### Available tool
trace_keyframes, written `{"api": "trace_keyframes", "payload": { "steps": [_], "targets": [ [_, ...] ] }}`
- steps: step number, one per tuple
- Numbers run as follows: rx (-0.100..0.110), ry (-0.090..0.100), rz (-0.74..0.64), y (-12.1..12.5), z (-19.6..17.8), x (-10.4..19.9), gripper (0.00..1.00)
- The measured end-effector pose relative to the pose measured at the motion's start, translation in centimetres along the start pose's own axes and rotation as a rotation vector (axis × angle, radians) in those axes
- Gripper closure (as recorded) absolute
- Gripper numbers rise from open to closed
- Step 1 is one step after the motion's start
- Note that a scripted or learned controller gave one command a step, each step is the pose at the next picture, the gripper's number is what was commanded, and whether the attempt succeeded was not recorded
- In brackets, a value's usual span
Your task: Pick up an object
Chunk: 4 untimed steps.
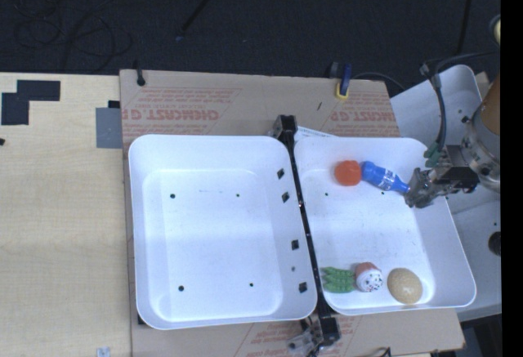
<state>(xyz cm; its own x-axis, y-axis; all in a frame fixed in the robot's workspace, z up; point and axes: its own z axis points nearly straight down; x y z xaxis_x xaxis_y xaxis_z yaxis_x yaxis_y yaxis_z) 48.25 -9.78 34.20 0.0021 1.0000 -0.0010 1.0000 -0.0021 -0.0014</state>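
The right bin (441, 225) holds several objects. An orange ball (347, 172) lies near its far wall, with a blue bottle-like object (382, 176) right beside it. A green toy (336, 278), a white ball with red dots (368, 277) and a tan egg-shaped object (404, 285) line the near wall. My gripper (419, 189) sits low at the bin's right rim, right at the blue object's right end. Whether it touches that object is unclear.
The left bin (151, 225) stands beside the right one, with a black divider (296, 216) between them. Both rest on a cardboard sheet (212, 106). Cables and the arm's wrist (482, 143) crowd the right side.
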Motion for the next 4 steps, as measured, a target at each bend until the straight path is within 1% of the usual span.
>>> {"api": "trace_keyframes", "payload": {
  "steps": [1,2,3,4],
  "targets": [
    [-0.007,0.001,-0.006,-0.7,-7.9,2.7,1.0],
    [-0.002,0.001,-0.005,-0.7,-9.8,5.3,1.0],
    [-0.004,0.001,-0.005,-0.7,-16.3,9.0,1.0],
    [0.015,0.0,-0.002,-0.6,-3.4,11.1,1.0]
  ]
}}
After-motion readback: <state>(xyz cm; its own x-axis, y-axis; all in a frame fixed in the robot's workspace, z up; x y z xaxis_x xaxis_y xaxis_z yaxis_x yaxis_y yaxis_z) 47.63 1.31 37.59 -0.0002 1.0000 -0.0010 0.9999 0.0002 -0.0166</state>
